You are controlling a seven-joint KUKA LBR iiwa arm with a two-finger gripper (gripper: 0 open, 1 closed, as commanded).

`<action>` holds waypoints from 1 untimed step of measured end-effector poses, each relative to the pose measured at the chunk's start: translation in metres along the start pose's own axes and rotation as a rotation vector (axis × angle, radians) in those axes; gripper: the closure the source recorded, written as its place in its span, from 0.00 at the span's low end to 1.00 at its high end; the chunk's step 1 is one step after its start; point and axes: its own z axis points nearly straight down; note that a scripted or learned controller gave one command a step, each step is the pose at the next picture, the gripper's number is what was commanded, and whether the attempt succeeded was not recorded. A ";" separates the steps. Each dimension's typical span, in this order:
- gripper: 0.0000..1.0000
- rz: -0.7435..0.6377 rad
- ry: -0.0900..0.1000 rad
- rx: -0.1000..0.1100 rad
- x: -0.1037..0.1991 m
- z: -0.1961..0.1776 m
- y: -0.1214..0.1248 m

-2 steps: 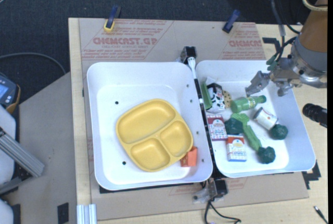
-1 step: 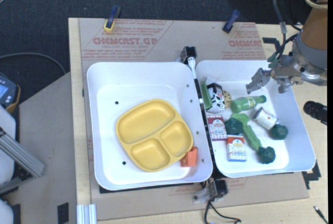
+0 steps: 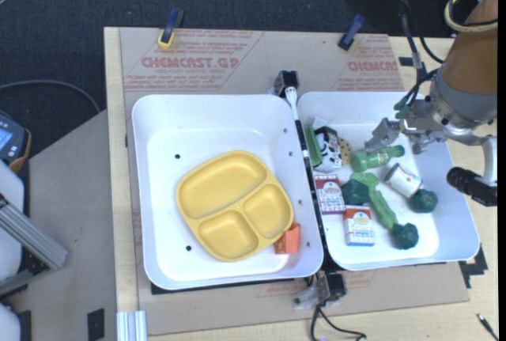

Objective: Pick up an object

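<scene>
Left bin (image 3: 150, 126): yellow divided plate (image 3: 234, 205), small orange block (image 3: 288, 239) touching its right corner. Right bin (image 3: 458, 240): two red-white cartons (image 3: 330, 195) along the left wall, green-white packet (image 3: 326, 145) above them, green dumbbell toy (image 3: 383, 209) mid-bin, white cylinder (image 3: 402, 179) just beside it. Gripper (image 3: 395, 132) above the green bottle (image 3: 376, 157); can't tell whether it's spread or closed.
</scene>
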 end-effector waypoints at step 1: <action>0.00 0.000 0.000 0.000 0.002 0.057 0.009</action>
